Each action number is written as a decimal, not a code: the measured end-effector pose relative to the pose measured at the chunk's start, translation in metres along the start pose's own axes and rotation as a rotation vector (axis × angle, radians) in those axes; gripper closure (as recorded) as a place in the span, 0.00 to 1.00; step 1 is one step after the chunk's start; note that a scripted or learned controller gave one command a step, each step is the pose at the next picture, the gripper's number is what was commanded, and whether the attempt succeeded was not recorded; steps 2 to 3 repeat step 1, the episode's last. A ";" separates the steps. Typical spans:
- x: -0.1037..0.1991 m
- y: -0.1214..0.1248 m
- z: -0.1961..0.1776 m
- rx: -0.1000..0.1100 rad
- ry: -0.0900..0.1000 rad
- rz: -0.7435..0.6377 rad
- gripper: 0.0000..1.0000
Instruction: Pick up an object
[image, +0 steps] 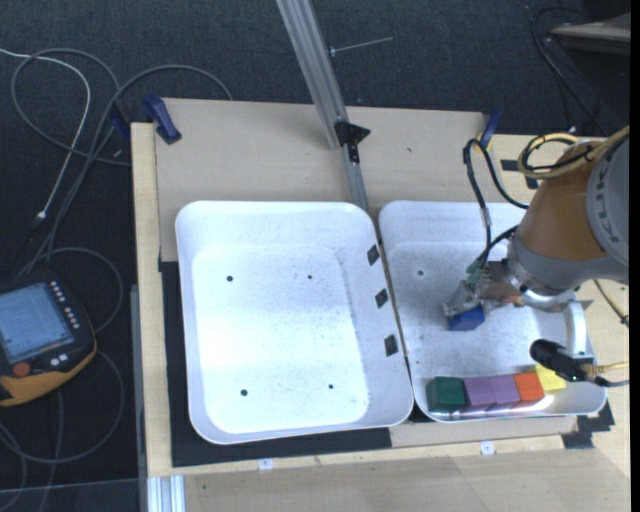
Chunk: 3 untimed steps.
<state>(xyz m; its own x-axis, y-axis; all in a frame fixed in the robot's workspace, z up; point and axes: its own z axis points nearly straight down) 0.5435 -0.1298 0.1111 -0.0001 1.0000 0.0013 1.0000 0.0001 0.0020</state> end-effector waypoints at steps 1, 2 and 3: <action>0.095 -0.055 -0.092 -0.002 0.002 -0.008 1.00; 0.095 -0.055 -0.092 -0.002 0.002 -0.008 1.00; 0.095 -0.055 -0.092 -0.002 0.002 -0.008 1.00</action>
